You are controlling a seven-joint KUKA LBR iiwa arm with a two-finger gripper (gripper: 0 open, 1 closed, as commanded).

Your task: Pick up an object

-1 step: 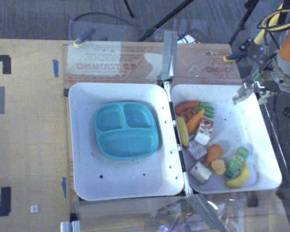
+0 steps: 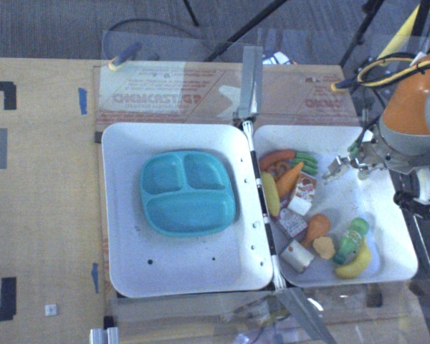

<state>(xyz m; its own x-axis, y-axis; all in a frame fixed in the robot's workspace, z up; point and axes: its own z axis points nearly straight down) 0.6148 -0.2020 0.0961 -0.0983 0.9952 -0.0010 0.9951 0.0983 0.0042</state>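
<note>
**Observer:** Bench below you: cardboard-topped, two shallow white bins side by side. Where do you stand?

**Gripper:** I, the gripper point(image 2: 338, 167), hang over bare floor in the upper part of the right bin point(image 2: 394, 228). Whether my jaws are parted or closed, I cannot tell; nothing is visibly between them.

**Observer:** Candidates?

**Gripper:** A heap of toy food ahead of me and below. Nearest: an orange carrot point(image 2: 289, 178), tapered and smooth, beside a yellow corn cob point(image 2: 271, 194). Further off, a green bottle point(image 2: 352, 237) lies against a banana point(image 2: 355, 265).

**Observer:** Risks?

**Gripper:** Glossy, rounded plastic, I judge; it could squirt out of a pinch. Crowding could wedge a finger onto a neighbour. Well beyond sits the teal divided plate point(image 2: 189, 193) in the left bin point(image 2: 122, 213), flat and hard to pinch.
</note>
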